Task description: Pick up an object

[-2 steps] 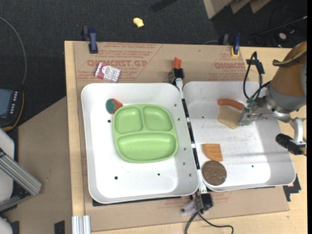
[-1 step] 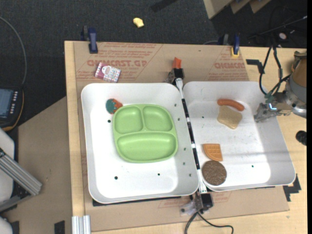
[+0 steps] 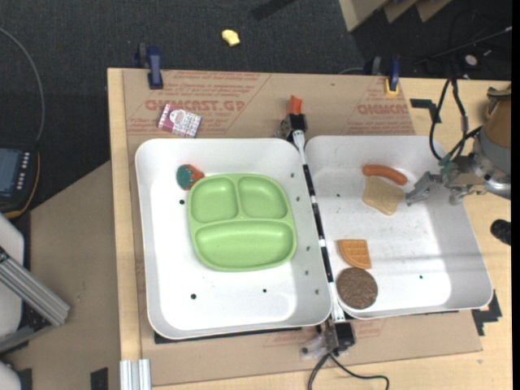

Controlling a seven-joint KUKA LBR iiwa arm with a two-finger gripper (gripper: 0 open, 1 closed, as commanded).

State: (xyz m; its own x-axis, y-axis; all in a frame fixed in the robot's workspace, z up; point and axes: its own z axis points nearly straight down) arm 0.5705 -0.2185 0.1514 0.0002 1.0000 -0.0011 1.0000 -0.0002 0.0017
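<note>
One brown patty [image 3: 357, 288], one waffle [image 3: 354, 253]

One fixed camera looks down at a slant from above the bench [image 3: 122, 218], framing both white bins [image 3: 162, 299]

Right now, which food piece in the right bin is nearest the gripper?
The tan bread slice, just left of the gripper; the sausage, waffle and patty lie farther.

Left bin [image 3: 154, 218]: divided plate [image 3: 241, 220] at centre; small round item [image 3: 190, 175] touching plate's far-left corner. Right bin [image 3: 455, 254]: sausage [image 3: 383, 172] far, bread slice [image 3: 382, 195] just near of it; waffle piece [image 3: 355, 253] and round patty [image 3: 357, 288] at near-left, patty nearest.
</note>
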